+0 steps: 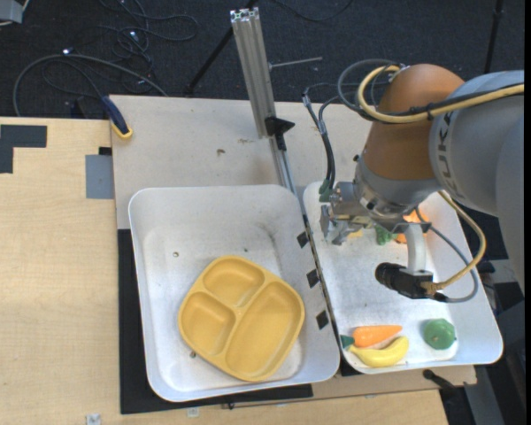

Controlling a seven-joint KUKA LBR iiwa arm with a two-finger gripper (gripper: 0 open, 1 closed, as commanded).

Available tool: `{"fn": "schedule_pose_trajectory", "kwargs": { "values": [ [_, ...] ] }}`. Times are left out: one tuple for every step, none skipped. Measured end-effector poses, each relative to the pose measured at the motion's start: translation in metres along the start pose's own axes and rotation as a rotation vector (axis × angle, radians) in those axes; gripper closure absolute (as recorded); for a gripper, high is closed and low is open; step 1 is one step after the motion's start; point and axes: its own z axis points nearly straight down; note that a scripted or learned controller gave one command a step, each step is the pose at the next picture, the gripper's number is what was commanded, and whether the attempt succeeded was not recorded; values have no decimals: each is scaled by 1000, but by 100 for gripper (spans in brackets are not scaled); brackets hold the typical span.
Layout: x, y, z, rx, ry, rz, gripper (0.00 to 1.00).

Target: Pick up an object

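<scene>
The gripper (341, 224) hangs low over the right bin (478, 348); nearer the front of that bin lie a carrot (376, 335), banana (382, 353) and green fruit (439, 333).

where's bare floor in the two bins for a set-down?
Left bin: bare along its far half and left side, around the yellow divided plate at its near middle. Right bin: bare strip between the gripper and the carrot and banana. Crowded under the arm, and near edge by the green fruit.
</scene>
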Motion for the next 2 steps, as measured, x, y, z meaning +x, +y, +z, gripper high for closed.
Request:
{"fn": "schedule_pose_trajectory", "kwargs": {
  "values": [
    [48, -14, 7, 1, 0, 1, 100],
    [99, -26, 9, 1, -1, 1, 100]
  ]
}}
